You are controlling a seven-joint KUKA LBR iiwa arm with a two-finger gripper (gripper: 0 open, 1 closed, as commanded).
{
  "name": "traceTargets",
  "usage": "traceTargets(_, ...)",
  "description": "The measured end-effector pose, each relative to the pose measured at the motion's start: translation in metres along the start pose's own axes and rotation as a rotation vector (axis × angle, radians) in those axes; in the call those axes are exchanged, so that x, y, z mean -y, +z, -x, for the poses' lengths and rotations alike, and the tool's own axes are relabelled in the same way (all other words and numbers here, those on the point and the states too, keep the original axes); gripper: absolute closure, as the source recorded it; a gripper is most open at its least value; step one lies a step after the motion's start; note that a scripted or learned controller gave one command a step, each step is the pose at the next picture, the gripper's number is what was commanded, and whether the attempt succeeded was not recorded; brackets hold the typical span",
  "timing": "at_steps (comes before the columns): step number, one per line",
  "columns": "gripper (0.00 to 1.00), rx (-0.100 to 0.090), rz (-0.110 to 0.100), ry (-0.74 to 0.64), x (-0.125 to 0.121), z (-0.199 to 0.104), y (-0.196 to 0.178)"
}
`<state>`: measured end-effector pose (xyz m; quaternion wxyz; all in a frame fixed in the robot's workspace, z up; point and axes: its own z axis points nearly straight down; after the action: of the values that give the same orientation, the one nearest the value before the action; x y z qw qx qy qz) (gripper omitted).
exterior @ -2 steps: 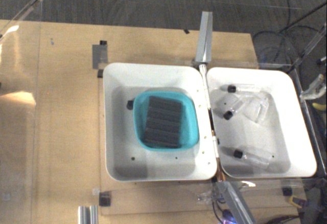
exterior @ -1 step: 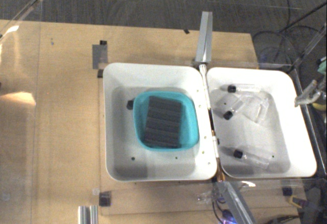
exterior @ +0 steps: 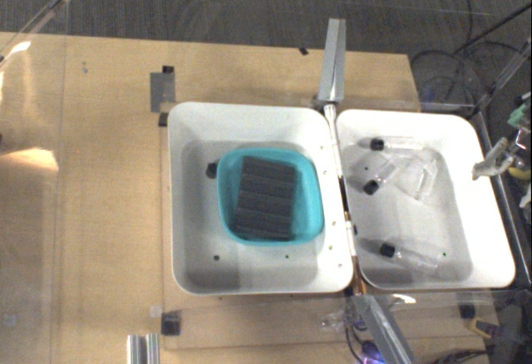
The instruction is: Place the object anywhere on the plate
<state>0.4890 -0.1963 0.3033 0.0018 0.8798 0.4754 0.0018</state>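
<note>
At the far right edge, just past the right bin's outer wall, a pale metallic piece that looks like the gripper (exterior: 499,159) pokes into sight; too little of it shows to judge how it is set, and it has nothing in its grasp that I can see. It hangs outside the bin rim, apart from everything lying inside.

The right bin (exterior: 486,267) holds three clear plastic vials with black caps. One (exterior: 391,143) lies near the back wall, another (exterior: 381,180) sits below it toward the divider, beside a crumpled bit of clear plastic (exterior: 418,175), and the third (exterior: 411,256) lies near the front wall. All three are lying flat and well apart from the gripper.

The left bin (exterior: 187,213) carries the teal plate (exterior: 309,213), roughly centred. A dark ribbed block (exterior: 266,198) lies on it and covers most of its middle, leaving only the rim bare. A small dark object (exterior: 212,170) peeks out at the plate's left edge.

A grey metal post (exterior: 332,63) stands behind the seam between the bins, on the wooden bench (exterior: 83,229). Cables trail at the right (exterior: 465,71)
</note>
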Motion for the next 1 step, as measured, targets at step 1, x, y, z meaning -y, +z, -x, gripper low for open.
traceTargets(1, 0.0, 0.0, -0.001, -0.02, 0.0073, -0.0106, 0.0434)
